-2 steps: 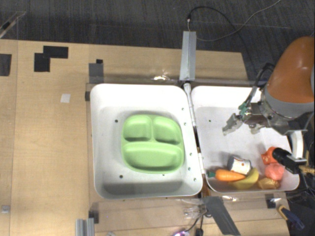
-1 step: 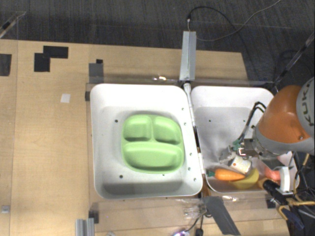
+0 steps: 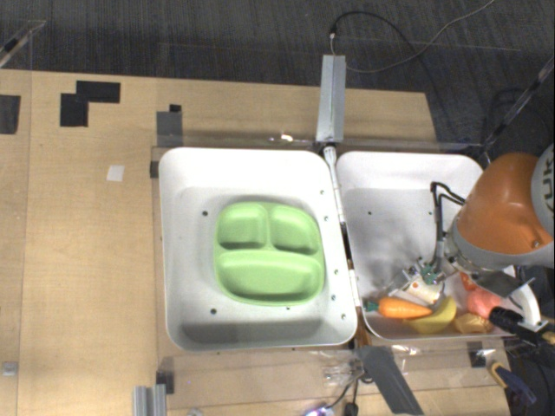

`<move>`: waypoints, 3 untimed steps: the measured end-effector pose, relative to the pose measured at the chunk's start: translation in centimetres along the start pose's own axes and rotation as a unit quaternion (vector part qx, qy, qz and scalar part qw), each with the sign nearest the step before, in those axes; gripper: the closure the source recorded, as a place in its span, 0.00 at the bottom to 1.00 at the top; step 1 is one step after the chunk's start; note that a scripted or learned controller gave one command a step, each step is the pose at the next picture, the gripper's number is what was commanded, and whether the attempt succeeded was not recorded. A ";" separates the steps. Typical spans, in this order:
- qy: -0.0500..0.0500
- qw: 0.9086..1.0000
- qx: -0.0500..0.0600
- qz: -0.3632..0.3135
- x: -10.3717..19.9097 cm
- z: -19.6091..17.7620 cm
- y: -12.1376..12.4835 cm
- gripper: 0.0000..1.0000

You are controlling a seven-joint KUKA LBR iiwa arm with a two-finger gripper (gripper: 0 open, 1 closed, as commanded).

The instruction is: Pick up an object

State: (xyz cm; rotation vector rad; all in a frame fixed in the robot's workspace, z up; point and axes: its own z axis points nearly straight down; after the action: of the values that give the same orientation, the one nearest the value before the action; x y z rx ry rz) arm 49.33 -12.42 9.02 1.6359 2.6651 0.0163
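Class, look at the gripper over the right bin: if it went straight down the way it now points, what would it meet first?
Most likely the white item under the gripper, lying on the carrot beside the banana. Depth is hard to judge from above, so it may already be touching it.

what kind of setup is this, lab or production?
Most likely a robotics lab bench for grasping trials. Two shallow white bins sit side by side on a wooden bench; one holds a green divided tray, the other toy food such as a carrot. Loose cables trail over carpet.
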 end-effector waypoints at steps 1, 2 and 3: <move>-0.002 1.000 -0.003 0.000 -0.1 -1.1 0.3 1.00; 0.002 0.995 0.005 -0.104 -3.4 -8.0 -2.0 1.00; 0.002 0.969 0.005 -0.247 -1.4 -10.5 -0.9 1.00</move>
State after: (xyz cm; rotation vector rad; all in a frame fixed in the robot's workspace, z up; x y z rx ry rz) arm 48.95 -14.11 19.48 0.9289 2.9932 0.0022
